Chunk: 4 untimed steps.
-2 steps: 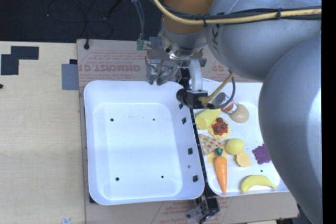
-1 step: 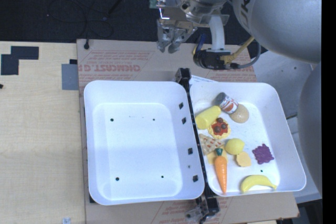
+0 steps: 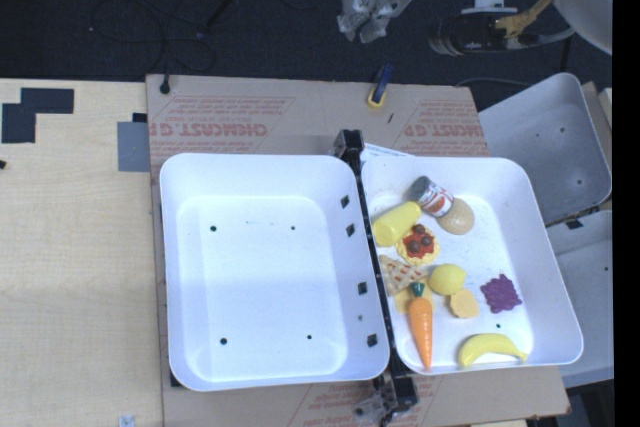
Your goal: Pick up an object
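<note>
The grey two-finger gripper point(image 3: 365, 20) hangs at the top of the view, above the dark floor beyond the bench, well apart from both bins. Nothing sits between its fingers; whether they are spread or closed cannot be told.

The right shallow white bin point(image 3: 535, 215) holds the toy food: an orange plastic carrot point(image 3: 421, 330), a yellow banana point(image 3: 489, 349), a purple grape cluster point(image 3: 500, 293), a yellow lemon point(image 3: 447, 278), a small red-labelled can point(image 3: 431, 196). The left white bin point(image 3: 180, 265) lies beside it. The brown cardboard sheet point(image 3: 260, 120) underneath carries red upside-down print, too blurred to read reliably.
</note>
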Each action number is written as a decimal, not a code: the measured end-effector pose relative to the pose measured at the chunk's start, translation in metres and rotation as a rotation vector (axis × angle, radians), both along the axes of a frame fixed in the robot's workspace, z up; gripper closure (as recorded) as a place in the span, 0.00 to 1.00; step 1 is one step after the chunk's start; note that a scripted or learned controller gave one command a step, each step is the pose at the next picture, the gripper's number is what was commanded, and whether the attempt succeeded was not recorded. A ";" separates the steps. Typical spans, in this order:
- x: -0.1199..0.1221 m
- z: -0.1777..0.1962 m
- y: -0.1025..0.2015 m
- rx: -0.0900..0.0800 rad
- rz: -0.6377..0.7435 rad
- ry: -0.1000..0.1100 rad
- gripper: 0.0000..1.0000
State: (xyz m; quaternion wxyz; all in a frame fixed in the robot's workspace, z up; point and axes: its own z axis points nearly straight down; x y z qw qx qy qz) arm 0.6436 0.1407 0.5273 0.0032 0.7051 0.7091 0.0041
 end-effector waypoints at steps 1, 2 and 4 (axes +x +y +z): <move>-0.002 -0.172 0.031 -0.006 -0.001 0.032 1.00; 0.000 -0.024 0.031 0.001 -0.001 -0.001 1.00; 0.000 -0.008 0.103 0.002 -0.002 0.001 1.00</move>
